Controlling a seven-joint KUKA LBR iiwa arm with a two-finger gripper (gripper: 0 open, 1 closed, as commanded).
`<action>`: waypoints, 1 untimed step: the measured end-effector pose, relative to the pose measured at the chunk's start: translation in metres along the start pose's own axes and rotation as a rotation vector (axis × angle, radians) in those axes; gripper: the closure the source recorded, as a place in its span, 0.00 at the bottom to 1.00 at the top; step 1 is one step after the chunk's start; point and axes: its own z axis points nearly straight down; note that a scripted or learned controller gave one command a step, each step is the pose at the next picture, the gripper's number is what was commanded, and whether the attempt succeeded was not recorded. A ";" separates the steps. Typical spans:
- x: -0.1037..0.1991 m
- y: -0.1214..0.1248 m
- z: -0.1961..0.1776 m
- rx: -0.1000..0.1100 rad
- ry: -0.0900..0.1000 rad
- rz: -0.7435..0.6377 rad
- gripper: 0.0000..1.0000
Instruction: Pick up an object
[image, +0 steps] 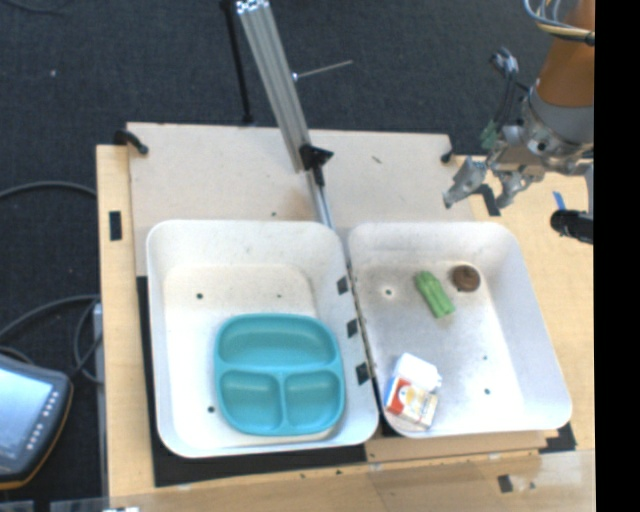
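The gripper (490, 190) is hovering above the right bin's (520, 330) far rim, jaws spread and holding nothing. The green block (434, 294) is lying inside, long axis running far-left to near-right.

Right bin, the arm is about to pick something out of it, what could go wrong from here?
The green block and the brown round piece lie close together, so the pincer, now above the right bin's far edge, could knock one while reaching for the other. The small carton lies at the near wall, leaving little room for a finger, and might slip.
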 end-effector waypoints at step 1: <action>-0.001 0.001 -0.012 -0.003 -0.004 -0.005 1.00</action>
